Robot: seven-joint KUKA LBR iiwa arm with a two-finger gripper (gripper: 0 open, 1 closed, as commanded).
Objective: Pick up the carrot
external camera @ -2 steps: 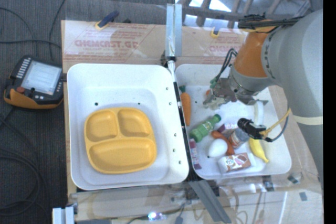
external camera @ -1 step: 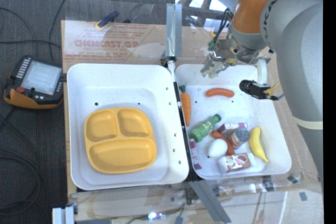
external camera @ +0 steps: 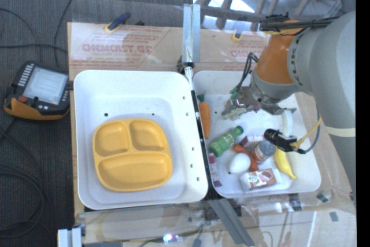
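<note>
Gripper (external camera: 236, 106) above right bin (external camera: 312, 179), finger state indeterminate, nothing visibly held. Carrot (external camera: 204, 118) flat against bin's left wall, just left of gripper. Pickup not yet done; approach, grasp, lift remaining.

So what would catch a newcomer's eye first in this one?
The bright yellow three-compartment plastic tray in the left white bin. Then the bulky grey arm with its orange band, hanging over the cluttered right white bin, where the slim orange carrot lies along the left wall.
</note>
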